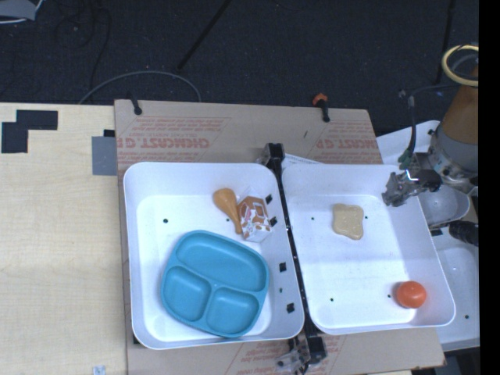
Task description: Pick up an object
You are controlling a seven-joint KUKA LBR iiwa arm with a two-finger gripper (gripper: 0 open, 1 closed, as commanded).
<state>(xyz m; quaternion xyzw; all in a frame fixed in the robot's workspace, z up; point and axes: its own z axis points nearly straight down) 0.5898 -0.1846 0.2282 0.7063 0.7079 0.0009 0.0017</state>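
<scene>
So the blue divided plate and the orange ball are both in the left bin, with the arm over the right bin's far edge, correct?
Not quite. The camera view shows the orange ball in the right bin, near its front right corner. The blue divided plate is in the left bin, and the gripper is over the right bin's far edge.

Right bin: we see a beige toast-shaped piece (348,221) lying flat, an orange ball (410,294) near its corner.
Left bin: we see a blue divided plate (215,283), a tan spoon-like piece (228,205), a brown-white packet (255,218).

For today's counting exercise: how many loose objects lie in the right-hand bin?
2: a beige slice-shaped piece near the middle of the right bin, and an orange ball in its near right corner. None looks hidden.
</scene>
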